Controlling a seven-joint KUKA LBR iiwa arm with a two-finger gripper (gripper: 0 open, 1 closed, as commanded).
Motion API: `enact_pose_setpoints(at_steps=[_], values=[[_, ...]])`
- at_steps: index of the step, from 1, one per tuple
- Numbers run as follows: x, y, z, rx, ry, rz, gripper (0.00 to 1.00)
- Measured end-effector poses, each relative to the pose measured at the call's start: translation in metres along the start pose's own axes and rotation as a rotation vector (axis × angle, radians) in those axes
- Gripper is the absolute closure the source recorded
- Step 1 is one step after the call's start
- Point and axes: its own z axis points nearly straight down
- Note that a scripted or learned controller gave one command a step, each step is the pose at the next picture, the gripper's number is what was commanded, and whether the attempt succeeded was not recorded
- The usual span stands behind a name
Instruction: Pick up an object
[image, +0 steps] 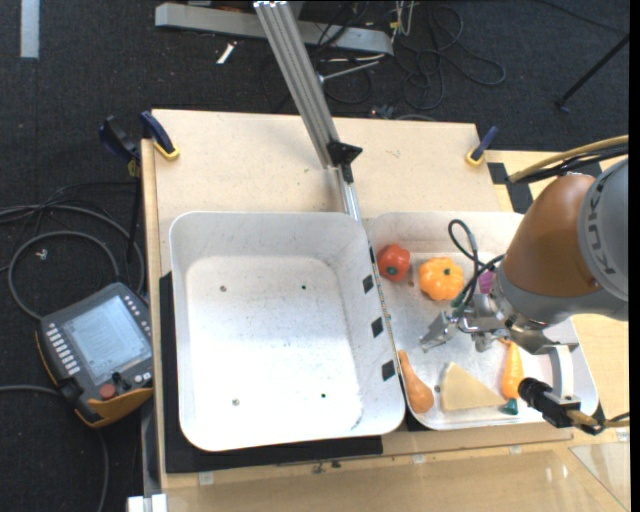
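A wooden bench (260, 160) seen from above carries two shallow white bins side by side. The left bin (190, 300) is the larger in view. The right bin (420, 225) holds a handful of toy foods, and a grey robot arm (560, 250) with an orange band reaches into it from the right edge of the view. The gripper (450, 328) hangs low over the middle of the right bin, its metal fingers (437, 334) pointing left; they appear spread apart with nothing between them, though the arm's bulk hides part of the tool. Just above and left of the gripper sits a small orange pumpkin (440, 279), close to the fingertips, and whether they touch cannot be told. Left of the pumpkin lies a red tomato (394, 262) near the bin's left wall. Below the gripper lies a pale wedge of cheese (468, 390), with an orange pear-shaped piece (415, 385) to its left and a carrot (512, 372) to its right, partly under the arm. A teach pendant (95, 350) rests on the dark floor left of the bench.
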Motion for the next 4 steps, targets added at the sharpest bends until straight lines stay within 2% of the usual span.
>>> enact_pose_setpoints(at_steps=[1, 2, 4], values=[[0.000, 0.001, 0.043, -0.009, -0.002, -0.001, 0.00], [0.001, 0.002, 0.032, -0.010, -0.001, -0.001, 1.00], [-0.007, 0.004, -0.082, -0.013, -0.003, -0.005, 1.00]])
